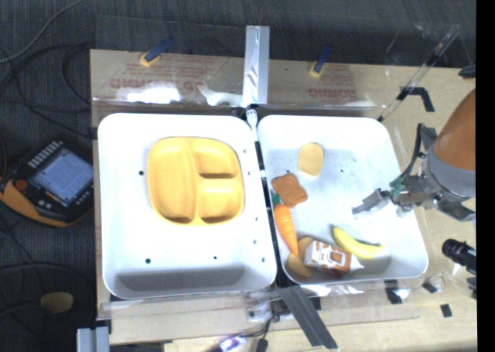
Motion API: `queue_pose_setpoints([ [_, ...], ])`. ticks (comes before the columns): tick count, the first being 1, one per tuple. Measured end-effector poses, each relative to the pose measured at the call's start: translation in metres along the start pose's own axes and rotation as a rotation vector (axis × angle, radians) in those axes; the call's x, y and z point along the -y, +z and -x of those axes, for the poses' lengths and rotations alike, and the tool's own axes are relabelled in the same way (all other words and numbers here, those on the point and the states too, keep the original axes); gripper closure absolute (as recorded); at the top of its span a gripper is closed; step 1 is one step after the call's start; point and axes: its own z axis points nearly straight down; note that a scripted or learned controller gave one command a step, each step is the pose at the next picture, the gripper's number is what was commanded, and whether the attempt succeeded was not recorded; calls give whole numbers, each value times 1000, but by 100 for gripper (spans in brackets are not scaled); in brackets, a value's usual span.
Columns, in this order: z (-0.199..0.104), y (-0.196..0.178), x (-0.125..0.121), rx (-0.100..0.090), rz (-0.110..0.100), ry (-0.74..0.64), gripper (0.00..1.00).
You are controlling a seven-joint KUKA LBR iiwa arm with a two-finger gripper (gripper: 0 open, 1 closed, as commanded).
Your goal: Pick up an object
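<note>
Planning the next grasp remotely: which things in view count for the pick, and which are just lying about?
For the job:
gripper, over the right bin
banana
carrot
brown toy piece
pale yellow piece
small carton

Lying about:
yellow divided tray in the left bin
handheld pendant on the floor
two clips on the bench's far edge
</note>
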Motion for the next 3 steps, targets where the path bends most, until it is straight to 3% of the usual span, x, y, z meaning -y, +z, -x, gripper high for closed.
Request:
queue_pose_setpoints([
  [1, -51, 86, -3, -3, -1, -150, 0],
  [2, -52, 77, -3, -6, -2, -150, 100],
  [3, -52, 77, -3, -6, -2, -150, 0],
])
